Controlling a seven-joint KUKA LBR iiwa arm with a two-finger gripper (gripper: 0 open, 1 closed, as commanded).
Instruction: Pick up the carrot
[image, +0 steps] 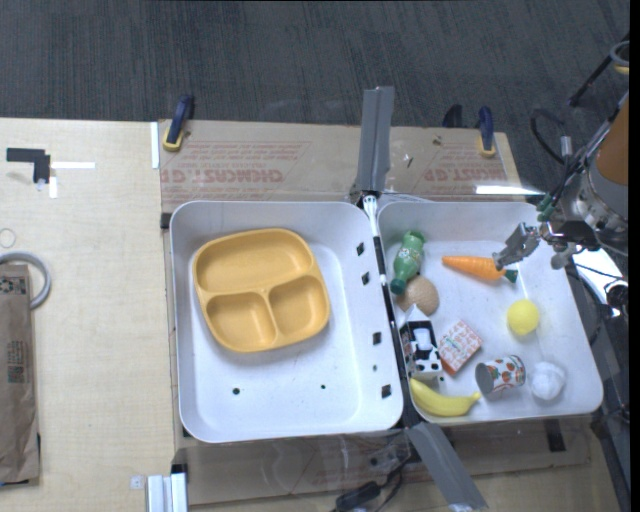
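- gripper (522, 245) is hanging over the right bin (590, 345), upper right part, fingers spread apart, nothing sitting between them
- its lower fingertip is sitting just beside the carrot's green end; cannot tell if it is touching
- carrot (472, 266) is lying flat in the right bin's upper middle, orange body pointing left, green tip pointing right toward the gripper
- green bottle (406, 257) is lying left of the carrot, near the divider, with a tan egg-shaped item (424, 295) just below it
- yellow ball (523, 317) is sitting below the carrot, apart from it
- banana (443, 401), printed can (500, 374), white ball (547, 381), patterned box (460, 346) and black-and-white cow toy (422, 348) are lying along the bin's lower part
- left bin (200, 400) is holding a yellow divided plate (261, 288)
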